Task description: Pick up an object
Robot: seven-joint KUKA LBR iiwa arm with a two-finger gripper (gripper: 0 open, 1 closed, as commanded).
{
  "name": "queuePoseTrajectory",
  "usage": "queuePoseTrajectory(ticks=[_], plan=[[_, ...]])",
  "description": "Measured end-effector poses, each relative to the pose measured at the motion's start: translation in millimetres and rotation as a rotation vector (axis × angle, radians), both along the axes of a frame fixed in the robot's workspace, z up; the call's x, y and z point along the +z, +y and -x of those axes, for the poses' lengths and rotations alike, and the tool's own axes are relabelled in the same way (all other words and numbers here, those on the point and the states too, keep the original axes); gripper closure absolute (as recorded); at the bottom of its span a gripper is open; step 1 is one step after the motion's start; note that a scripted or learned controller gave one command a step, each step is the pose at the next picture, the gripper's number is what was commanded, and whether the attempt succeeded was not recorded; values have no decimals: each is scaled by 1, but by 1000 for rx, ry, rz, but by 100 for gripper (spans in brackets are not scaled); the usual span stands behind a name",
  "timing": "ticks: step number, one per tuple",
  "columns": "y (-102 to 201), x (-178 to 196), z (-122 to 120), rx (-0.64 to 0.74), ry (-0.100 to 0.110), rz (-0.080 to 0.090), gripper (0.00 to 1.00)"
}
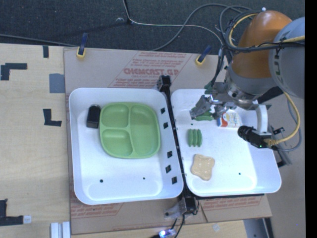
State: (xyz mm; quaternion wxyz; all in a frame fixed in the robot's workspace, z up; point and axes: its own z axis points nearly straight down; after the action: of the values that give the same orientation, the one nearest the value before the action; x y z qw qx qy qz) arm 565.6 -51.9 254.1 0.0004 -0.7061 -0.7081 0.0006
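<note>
Tool (205,108) at right-center, over right bin (257,180); can't tell if it's apart. Could miss green toy (194,137) & grab nothing.

I note the arm (262,48) reaching in from the right, wrist bent down, claw (204,108) pointing left.

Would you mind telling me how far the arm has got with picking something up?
Nothing looks picked yet. The green ridged piece and the tan toast-shaped piece lie loose on the right bin. In hand: the end effector hangs over that bin's upper part, near a small white and red item. Left: grasping and lifting.
</note>
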Motion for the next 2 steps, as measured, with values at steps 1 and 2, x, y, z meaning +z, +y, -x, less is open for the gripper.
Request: queuePoseTrajectory(ticks=[1, 2], plan=[[49, 1, -24, 1, -1, 0, 100], [87, -7, -40, 0, 0, 1, 100]])
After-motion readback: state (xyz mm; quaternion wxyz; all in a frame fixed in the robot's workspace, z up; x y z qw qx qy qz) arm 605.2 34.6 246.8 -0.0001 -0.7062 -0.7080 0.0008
